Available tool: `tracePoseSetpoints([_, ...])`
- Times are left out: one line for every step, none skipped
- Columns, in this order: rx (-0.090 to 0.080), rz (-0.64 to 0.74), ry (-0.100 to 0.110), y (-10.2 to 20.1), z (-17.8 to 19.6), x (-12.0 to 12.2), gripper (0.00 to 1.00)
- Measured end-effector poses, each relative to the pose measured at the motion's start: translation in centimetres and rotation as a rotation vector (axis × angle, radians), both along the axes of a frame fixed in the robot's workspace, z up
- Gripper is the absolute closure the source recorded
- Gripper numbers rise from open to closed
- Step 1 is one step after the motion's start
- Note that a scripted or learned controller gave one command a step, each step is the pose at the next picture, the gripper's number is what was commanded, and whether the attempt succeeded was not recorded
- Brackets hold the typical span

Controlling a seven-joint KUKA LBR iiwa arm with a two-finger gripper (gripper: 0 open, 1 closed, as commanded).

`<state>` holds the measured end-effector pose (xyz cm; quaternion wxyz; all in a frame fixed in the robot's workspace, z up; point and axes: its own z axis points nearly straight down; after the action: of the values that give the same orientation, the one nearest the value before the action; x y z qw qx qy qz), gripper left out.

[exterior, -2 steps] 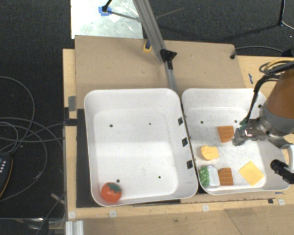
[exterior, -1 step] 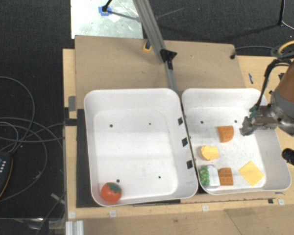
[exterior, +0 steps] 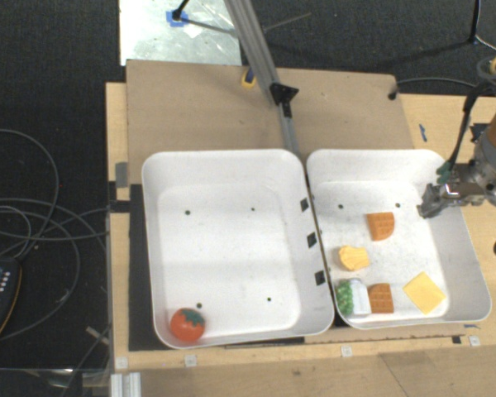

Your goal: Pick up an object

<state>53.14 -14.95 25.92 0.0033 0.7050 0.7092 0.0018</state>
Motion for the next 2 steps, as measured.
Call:
tracePoseSetpoints([0.003, 0.006, 0.003, 5.4, 0.5, 0.7, 1.0])
tracePoseSetpoints([0.005, 0.006, 0.006, 11.5, -0.7, 1.2, 1.0])
